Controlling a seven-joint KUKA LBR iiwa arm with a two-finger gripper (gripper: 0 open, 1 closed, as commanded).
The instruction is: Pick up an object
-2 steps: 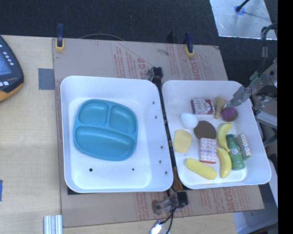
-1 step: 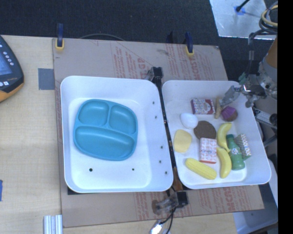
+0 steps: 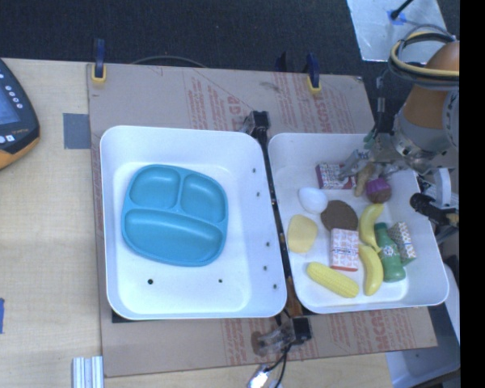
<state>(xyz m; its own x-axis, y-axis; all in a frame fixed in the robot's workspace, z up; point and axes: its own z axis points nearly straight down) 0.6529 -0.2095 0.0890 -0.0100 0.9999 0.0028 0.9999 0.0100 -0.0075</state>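
The right bin (image 3: pixel 436 285) holds several toy foods. A purple round fruit (image 3: pixel 378 190) lies at its far right, next to a red-and-white packet (image 3: pixel 331 175). My gripper (image 3: pixel 370 166) hangs just above and behind the purple fruit, open, with nothing between its fingers. Nearer the front lie a white egg (image 3: pixel 312 199), a brown disc (image 3: pixel 339 215), a yellow lump (image 3: pixel 301 234), a red-and-white box (image 3: pixel 344 249), a corn cob (image 3: pixel 333 280), two bananas (image 3: pixel 372 217) (image 3: pixel 373 270) and a green bottle (image 3: pixel 389 255).
The left bin (image 3: pixel 113 148) holds a blue divided plate (image 3: pixel 176 215). A small wrapped packet (image 3: pixel 404 242) lies by the right bin's right wall. A grey-and-orange device (image 3: pixel 4 107) rests on the bench at far left. Clamps (image 3: pixel 99 71) (image 3: pixel 312 78) hold the cardboard at the back.
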